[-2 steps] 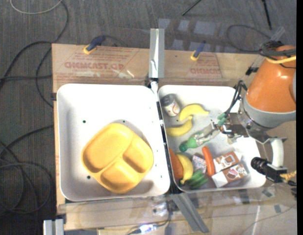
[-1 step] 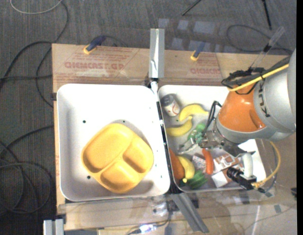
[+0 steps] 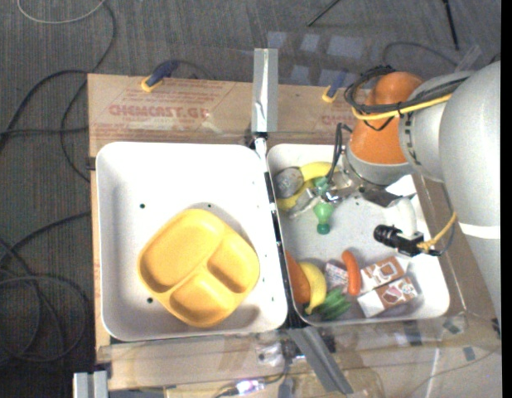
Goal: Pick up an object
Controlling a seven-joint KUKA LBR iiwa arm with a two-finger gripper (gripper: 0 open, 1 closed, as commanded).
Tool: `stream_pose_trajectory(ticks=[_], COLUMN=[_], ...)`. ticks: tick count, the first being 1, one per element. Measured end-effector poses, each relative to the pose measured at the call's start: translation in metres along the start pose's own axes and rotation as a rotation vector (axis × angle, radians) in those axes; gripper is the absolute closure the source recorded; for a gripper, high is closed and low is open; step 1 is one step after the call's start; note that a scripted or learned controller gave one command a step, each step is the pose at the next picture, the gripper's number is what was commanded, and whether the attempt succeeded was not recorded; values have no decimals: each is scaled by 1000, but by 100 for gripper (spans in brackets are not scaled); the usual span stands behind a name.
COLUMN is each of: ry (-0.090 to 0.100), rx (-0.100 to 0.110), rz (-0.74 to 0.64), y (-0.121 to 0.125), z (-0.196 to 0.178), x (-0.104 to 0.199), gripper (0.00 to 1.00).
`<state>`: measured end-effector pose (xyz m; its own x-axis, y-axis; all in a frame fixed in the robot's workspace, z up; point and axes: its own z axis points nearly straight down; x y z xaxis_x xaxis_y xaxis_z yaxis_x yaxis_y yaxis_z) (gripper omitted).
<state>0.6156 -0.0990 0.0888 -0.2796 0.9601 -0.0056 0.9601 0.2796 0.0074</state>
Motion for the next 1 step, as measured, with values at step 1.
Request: stream_pose_trajectory(ticks=[1], ry=[-6], rx=[3], rz=[5], y=[-2], z=[-11], x=[-5], gripper=[100])
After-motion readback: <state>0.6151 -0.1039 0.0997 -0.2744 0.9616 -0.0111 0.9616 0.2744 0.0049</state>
